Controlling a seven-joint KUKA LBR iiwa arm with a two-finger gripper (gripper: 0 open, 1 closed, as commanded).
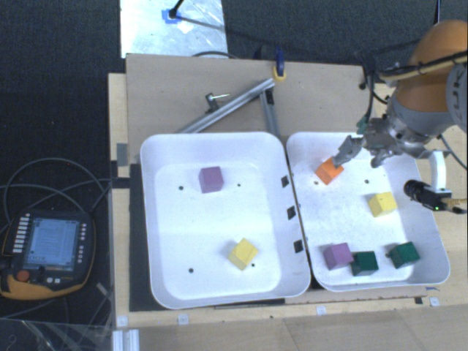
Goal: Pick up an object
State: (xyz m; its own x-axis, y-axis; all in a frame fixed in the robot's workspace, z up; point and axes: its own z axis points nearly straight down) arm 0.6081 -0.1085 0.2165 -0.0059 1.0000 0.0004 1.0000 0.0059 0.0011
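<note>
White bins: right bin [431,265] under my gripper [363,151], spread wide above the orange cube [330,171]; left bin [157,196] beyond; tan worktop [314,93], dark carpet [51,64] surrounding.

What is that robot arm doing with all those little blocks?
The arm reaches in from the right, and its tool is over the right bin, right beside an orange block. That bin also has a yellow block, a purple block and two green blocks. The left bin has a purple cube and a yellow cube.
</note>
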